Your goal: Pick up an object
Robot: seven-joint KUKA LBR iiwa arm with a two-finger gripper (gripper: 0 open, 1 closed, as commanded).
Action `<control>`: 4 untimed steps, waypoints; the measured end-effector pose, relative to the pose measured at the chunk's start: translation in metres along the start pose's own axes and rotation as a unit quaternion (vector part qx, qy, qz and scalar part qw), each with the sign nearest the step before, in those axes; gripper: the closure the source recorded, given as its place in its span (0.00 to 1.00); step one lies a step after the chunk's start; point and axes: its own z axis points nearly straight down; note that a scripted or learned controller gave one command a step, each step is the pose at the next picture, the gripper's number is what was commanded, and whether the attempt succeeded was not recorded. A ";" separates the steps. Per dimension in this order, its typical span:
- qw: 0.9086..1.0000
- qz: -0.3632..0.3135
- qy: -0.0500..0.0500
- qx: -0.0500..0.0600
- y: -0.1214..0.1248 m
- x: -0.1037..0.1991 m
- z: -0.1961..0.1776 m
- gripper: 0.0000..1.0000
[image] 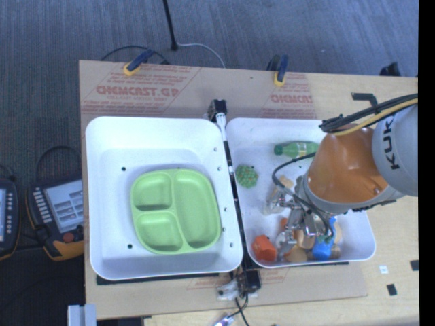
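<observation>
While the gripper (297, 233) sits low among the toys in the right bin (360, 246), nothing is visibly lifted; its jaw state I cannot tell.

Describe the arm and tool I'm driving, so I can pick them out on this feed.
The arm is grey with a broad orange band above the wrist, and part of black KUKA lettering shows on the grey shell. Black and yellow cables run along its top. The tool is a small cluster of metal parts with thin dark wires.
</observation>
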 end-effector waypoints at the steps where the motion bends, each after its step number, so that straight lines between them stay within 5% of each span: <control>1: 1.000 0.000 0.000 0.000 0.000 0.000 0.000 0.00; 4: 1.000 0.000 0.000 0.000 0.000 0.000 0.000 0.00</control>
